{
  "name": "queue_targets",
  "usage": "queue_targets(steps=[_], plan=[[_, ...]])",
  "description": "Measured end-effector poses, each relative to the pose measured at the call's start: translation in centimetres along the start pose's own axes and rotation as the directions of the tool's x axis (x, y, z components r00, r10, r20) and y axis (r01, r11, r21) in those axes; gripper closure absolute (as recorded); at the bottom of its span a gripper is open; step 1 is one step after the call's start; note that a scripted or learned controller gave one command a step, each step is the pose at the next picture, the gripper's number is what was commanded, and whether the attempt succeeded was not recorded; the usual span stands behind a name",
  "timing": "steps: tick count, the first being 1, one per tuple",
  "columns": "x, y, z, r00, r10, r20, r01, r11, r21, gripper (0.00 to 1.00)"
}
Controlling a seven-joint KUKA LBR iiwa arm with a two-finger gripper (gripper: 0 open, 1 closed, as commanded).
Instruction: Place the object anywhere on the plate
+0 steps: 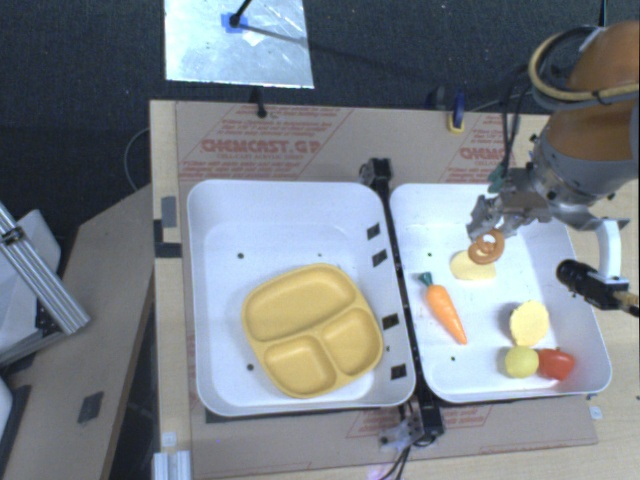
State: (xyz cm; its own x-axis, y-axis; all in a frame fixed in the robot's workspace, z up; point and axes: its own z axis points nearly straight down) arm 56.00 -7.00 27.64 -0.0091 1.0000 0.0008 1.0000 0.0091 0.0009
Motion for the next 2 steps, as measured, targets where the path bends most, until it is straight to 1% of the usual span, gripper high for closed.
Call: queue_targets(steps=[1, 2], plan=[[4.5, -1.9, 1.5, 1.000, 0.000, 0.000, 0.000, 1.000, 0.002, 1.00], [9.2, -1.9, 2.4, 1.000, 0.000, -0.001, 0.000, 1.000, 0.000, 1.00]])
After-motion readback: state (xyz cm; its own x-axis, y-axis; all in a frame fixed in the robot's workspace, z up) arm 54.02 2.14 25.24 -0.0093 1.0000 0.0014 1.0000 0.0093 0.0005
